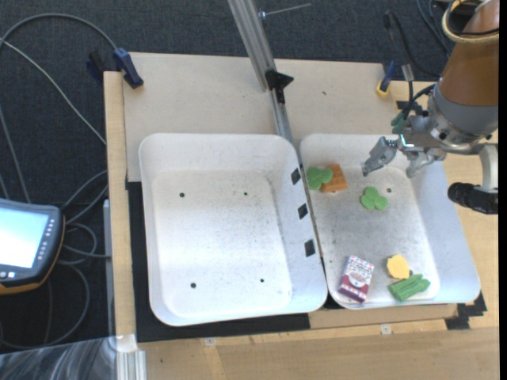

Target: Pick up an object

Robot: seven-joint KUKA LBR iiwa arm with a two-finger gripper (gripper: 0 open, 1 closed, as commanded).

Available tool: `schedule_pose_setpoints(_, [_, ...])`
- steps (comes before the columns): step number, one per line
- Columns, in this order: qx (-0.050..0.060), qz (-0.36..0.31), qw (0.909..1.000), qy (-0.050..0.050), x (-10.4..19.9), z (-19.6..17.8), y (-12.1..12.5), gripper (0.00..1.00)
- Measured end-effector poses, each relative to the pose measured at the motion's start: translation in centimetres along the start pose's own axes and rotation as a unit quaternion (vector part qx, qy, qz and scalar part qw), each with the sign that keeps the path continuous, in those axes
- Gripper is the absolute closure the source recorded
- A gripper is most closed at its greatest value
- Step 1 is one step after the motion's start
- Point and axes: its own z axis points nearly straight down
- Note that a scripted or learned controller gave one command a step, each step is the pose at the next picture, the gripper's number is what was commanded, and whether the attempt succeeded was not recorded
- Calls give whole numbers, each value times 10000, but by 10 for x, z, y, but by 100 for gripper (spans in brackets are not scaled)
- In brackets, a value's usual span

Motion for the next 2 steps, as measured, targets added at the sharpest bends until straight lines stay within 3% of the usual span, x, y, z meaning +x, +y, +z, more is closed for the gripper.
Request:
schedule_pose_setpoints(1, [-26, 0, 10000, -4, 0, -3, 1, 0])
schedule_pose_setpoints(2, [7, 3, 10000, -3, -1, 59, 6, 0])
